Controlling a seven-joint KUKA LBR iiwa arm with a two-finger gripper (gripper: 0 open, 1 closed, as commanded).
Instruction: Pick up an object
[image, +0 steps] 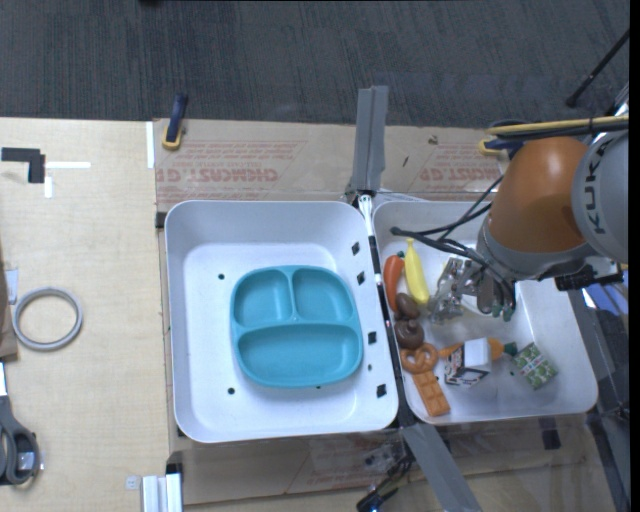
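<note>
My gripper (447, 296) hangs low in the right bin (560, 385), just right of a yellow banana (415, 274) and an orange carrot (393, 271). Below them along the bin's left wall lie a brown chocolate doughnut (407, 331), a pretzel (418, 358) and an orange waffle piece (431, 395). A small white and orange carton (470, 358) and a green packet (533, 365) lie near the bin's front. The orange-banded wrist (540, 200) covers the bin's back right.
The left bin (200, 250) holds a teal divided plate (297, 326). A roll of grey tape (45, 318) and scissors (18, 450) lie on the bench at the far left. A grey post (370, 140) stands between the bins at the back.
</note>
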